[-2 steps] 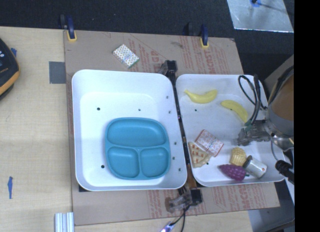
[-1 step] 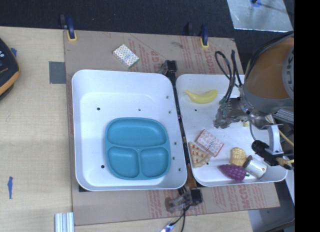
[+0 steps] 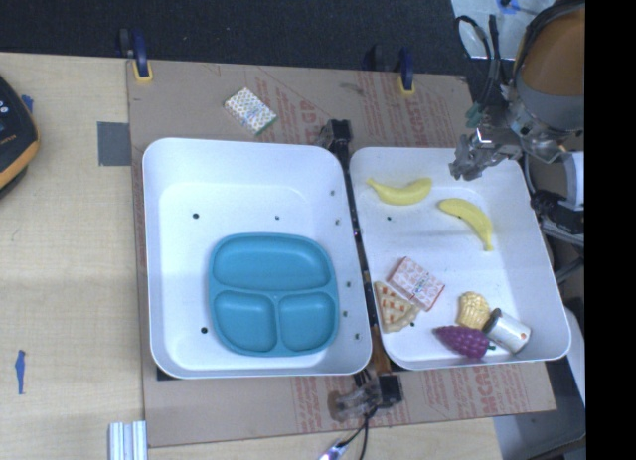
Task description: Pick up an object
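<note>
The right bin (image 3: 527, 249) holds two yellow bananas, one (image 3: 400, 191) near its back left and one (image 3: 467, 219) to the right of it. Near the front lie a pink checked wafer (image 3: 415, 282), a waffle piece (image 3: 394, 305), a corn cob (image 3: 473, 308), purple grapes (image 3: 463, 340) and a white cylinder (image 3: 508, 331). My gripper (image 3: 469, 166) hangs over the back right corner of this bin, above and right of the bananas, touching none of them. Nothing shows between its fingers.
The left bin (image 3: 169, 200) holds a blue divided plate (image 3: 273, 292). A small patterned packet (image 3: 249, 109) lies on the cardboard behind the left bin. Clamps stand at the cardboard's back edge. A dark device (image 3: 12, 130) sits at the far left.
</note>
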{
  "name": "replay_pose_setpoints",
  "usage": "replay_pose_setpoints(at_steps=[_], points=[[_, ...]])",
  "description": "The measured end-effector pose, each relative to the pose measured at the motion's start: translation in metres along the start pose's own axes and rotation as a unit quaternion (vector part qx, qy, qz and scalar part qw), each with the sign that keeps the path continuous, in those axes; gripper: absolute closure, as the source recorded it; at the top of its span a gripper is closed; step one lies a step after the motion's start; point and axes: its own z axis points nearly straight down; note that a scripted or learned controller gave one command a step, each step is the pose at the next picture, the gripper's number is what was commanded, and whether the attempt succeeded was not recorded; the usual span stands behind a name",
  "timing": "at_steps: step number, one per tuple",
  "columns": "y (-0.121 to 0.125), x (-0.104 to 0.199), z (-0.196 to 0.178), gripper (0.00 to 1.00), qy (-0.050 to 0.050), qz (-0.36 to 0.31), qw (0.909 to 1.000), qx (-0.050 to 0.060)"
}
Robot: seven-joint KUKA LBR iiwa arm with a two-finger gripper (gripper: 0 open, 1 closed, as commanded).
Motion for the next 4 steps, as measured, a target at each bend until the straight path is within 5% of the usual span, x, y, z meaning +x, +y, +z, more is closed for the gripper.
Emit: replay_pose_setpoints(at_steps=[1,2,3,4], points=[[0.000,0.000,0.000,0.00,0.000,0.000,1.0000,0.001],[-0.045,0.015,0.132,0.00,0.001,0.000,1.0000,0.002],[-0.070,0.041,0.133,0.00,0.000,0.000,1.0000,0.002],[-0.064,0.042,0.133,0.00,0.000,0.000,1.0000,0.001]])
